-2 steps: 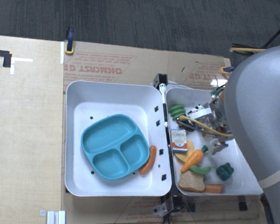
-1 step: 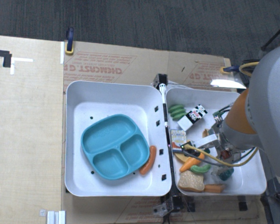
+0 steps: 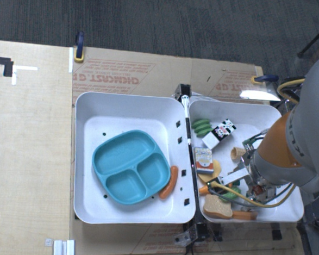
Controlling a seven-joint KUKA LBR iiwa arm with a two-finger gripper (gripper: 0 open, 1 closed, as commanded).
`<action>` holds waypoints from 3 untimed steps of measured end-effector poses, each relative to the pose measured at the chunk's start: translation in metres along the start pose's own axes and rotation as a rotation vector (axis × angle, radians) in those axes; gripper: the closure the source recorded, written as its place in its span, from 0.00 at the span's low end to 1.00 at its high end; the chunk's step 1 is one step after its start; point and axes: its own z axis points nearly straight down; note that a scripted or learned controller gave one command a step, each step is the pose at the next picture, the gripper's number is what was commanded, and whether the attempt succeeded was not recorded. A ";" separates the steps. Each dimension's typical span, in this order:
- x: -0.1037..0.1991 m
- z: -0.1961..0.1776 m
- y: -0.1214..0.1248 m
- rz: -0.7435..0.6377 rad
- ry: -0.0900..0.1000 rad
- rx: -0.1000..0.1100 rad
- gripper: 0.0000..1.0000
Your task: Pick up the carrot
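A thin orange stick (image 3: pixel 244 215) that looks like the carrot lies along the front wall of the right bin (image 3: pixel 284 212), just right of a bread slice (image 3: pixel 217 208). My gripper (image 3: pixel 241 185) hangs low over the front half of that bin, a little above and behind the stick, with cables and the orange-banded wrist covering it. A green piece (image 3: pixel 229 195) sits under the gripper. A second orange rod with rounded ends (image 3: pixel 169 183), more like a sausage, lies in the left bin against the blue plate.
The left bin (image 3: pixel 83 200) bears a blue divided plate (image 3: pixel 130 166). The right bin also holds a green vegetable (image 3: pixel 201 125), a black-and-white carton (image 3: pixel 221 129), a small box (image 3: pixel 203 159) and yellow and orange pieces (image 3: pixel 206 179) near the divider.
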 end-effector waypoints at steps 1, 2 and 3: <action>0.028 -0.099 -0.089 -0.009 -0.003 0.001 0.00; 0.023 -0.099 -0.077 -0.018 -0.004 0.000 0.00; 0.021 -0.099 -0.069 -0.228 -0.006 0.001 0.00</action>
